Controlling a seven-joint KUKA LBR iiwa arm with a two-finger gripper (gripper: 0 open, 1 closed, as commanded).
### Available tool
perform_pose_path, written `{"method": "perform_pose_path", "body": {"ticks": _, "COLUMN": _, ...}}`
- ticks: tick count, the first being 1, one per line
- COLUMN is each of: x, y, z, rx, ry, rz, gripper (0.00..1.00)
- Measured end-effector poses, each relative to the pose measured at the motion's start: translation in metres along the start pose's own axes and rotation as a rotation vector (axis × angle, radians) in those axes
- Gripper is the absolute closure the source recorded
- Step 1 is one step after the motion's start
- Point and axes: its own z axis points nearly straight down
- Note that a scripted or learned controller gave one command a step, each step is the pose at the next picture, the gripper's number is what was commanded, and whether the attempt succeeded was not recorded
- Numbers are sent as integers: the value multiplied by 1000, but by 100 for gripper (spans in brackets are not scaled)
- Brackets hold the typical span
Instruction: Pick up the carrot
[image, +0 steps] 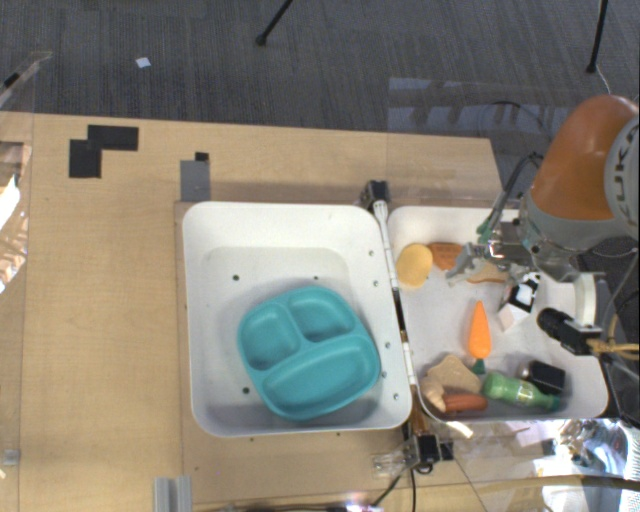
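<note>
Your carrot (480, 331) lies loose on the floor of the right bin (430, 310), roughly mid-bin, thin tip pointing toward the bin's far wall, fat end toward the near one. Nothing touches it.

Your gripper (478, 258) hangs over the far part of the same bin, beyond the carrot's tip and apart from it. One metal finger (463, 265) pokes out toward the yellow ball (414, 263); whether the fingers are apart or together, you can't tell from this angle. Nothing visible between them. A tan-orange piece (446, 252) sits just beside the ball, near the gripper.

On the carrot's near side: a green bottle (518, 390) lying flat, a black block (547, 377) beside the bottle, a tan lump (452, 374) and a reddish sausage-shaped thing (462, 404) by the near wall. All apart from the carrot.

The left bin (230, 240) holds a teal divided plate (309, 348), well away from the carrot.
</note>
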Motion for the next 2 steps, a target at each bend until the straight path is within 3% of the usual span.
{"method": "perform_pose_path", "body": {"ticks": 1, "x": -21, "y": 5, "z": 102, "rx": -9, "ry": -2, "rz": -193, "gripper": 0}}
{"method": "perform_pose_path", "body": {"ticks": 2, "x": -50, "y": -46, "z": 102, "rx": -7, "ry": -1, "rz": 13, "gripper": 0}}
